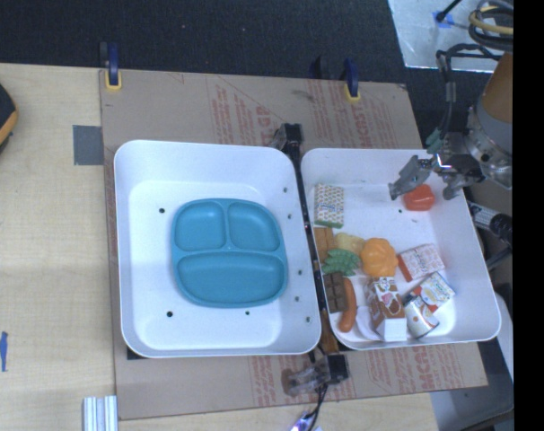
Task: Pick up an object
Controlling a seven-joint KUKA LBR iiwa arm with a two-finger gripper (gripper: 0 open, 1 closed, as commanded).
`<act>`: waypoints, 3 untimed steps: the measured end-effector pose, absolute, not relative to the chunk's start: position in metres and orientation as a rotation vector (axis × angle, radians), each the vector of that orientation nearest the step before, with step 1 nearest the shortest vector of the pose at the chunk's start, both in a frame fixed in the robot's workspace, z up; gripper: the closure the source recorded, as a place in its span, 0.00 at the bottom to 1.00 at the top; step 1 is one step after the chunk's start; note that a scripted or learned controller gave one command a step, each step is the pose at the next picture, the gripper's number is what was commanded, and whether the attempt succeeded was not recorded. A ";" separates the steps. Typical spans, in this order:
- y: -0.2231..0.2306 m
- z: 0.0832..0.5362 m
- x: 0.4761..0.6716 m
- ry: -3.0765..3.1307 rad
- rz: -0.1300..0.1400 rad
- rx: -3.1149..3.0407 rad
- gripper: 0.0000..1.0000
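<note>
Even, bright overhead light glares off the white bins (128,241), while the whole picture is soft and slightly blurred.

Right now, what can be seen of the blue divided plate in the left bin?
The blue divided plate looks like matte turquoise plastic, a rounded rectangle with raised ridges splitting it into three wells: two smaller ones on the far side and one wide one nearer the camera. All three wells look bare. It lies flat and upright on the floor of the left bin, roughly central, slightly rotated against the bin walls and clear of them. Nothing rests on it or touches it apart from the bin floor.
</note>
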State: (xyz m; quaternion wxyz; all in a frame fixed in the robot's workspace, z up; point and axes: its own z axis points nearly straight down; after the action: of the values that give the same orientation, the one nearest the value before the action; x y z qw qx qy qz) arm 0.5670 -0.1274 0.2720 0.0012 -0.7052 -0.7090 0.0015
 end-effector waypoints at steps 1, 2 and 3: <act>-0.134 0.086 0.491 -2.219 0.008 -2.210 0.00; -0.127 0.092 0.551 -2.229 0.002 -2.214 0.00; -0.123 0.091 0.506 -2.222 0.008 -2.211 0.00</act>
State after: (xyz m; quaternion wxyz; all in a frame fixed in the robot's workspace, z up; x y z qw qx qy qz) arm 0.5055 -0.1229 0.0911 0.0037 -0.7053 -0.7089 0.0026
